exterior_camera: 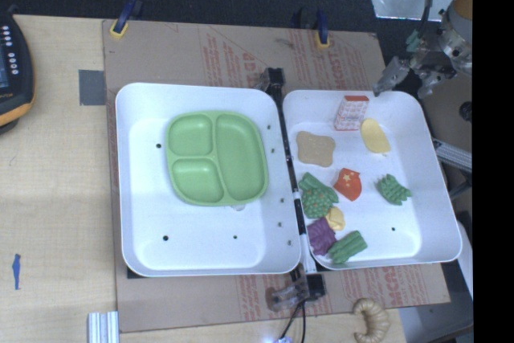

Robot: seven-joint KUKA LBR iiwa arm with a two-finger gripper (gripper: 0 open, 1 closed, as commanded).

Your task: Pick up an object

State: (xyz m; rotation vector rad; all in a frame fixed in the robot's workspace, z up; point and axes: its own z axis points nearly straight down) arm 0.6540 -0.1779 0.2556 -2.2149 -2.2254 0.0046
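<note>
The gripper (401, 76) hangs just past the right bin's (418, 249) far right corner, its fingers spread apart with nothing between them. The arm is mostly cut off at the right edge. Nearest in the bin lie a red-and-white carton (351, 112) and a yellow piece (374, 136). The left bin (136, 173) holds a green divided plate (217, 157).

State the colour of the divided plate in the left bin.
Light green; the divided plate shows clearly in the camera view.

Small toy foods (348, 183) lie scattered in the right bin (430, 197)
</note>
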